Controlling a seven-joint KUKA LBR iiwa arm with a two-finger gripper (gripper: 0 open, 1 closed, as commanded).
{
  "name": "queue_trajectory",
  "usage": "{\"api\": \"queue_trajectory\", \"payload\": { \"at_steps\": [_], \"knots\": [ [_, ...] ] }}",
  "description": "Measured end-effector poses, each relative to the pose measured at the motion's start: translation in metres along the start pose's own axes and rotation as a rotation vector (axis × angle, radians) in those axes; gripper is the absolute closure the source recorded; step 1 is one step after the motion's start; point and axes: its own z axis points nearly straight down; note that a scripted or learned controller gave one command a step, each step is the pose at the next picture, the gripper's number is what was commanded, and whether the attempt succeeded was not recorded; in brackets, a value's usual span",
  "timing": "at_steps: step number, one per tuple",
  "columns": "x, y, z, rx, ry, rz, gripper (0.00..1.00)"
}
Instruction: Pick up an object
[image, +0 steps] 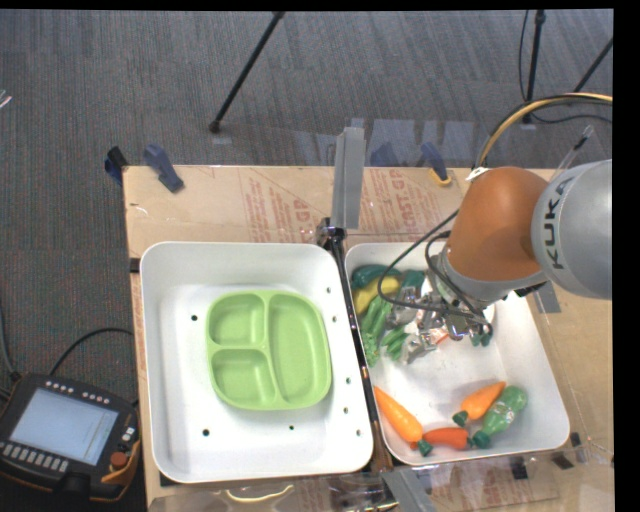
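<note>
While fingers (447, 331) hover, grip unclear: 3 carrots (399, 415), perhaps 4 green vegetables (378, 318); 1 divided plate (268, 349).

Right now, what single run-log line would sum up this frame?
stage: reaching | gripper: low in right bin, over green toy vegetables | grasp: unconfirmed | carrots: near front wall | left bin: green divided plate

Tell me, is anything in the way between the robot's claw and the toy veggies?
Nothing visible blocks it. The gripper hangs in the right bin beside the green toy vegetables. The carrots lie apart, nearer the front wall.
</note>
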Motion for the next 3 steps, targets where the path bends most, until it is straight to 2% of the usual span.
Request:
{"api": "queue_trajectory", "payload": {
  "at_steps": [1,2,3],
  "knots": [
    [0.000,0.001,0.001,0.000,0.001,-0.001,0.00],
    [-0.022,0.002,0.007,0.002,0.000,0.064,0.00],
    [0.007,-0.007,0.011,0.001,0.002,0.070,0.00]
  ]
}}
